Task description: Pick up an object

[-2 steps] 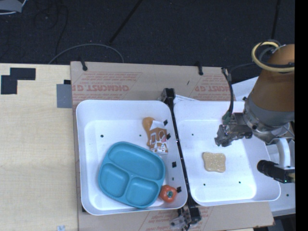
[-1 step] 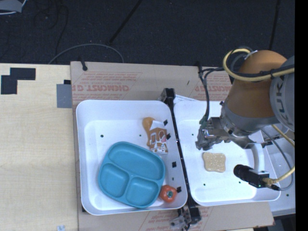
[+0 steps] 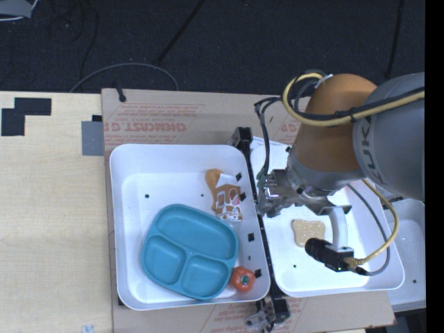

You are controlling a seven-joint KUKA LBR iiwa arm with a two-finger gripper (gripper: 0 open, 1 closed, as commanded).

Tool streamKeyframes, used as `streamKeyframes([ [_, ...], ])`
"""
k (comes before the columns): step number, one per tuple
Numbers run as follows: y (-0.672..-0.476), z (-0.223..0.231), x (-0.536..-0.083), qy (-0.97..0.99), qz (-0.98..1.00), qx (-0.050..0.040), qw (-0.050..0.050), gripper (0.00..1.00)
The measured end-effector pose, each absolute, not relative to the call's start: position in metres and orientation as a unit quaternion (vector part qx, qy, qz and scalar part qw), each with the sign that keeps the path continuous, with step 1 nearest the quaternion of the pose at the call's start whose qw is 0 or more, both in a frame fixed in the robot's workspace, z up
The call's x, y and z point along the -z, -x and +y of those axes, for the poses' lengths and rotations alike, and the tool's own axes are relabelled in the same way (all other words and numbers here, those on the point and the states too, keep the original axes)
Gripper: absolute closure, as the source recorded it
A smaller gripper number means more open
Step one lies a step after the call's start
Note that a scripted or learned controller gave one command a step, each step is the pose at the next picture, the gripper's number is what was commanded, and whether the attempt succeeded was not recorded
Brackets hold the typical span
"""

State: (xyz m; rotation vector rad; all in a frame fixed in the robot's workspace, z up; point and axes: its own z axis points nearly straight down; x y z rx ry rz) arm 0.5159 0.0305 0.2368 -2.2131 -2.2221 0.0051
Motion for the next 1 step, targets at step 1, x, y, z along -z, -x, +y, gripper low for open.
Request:
streamKeyframes([
  [1, -0.5078, 0.0829, -0.2419, 0.705, -0.709, -0.0008, 0.002, 1.00],
])
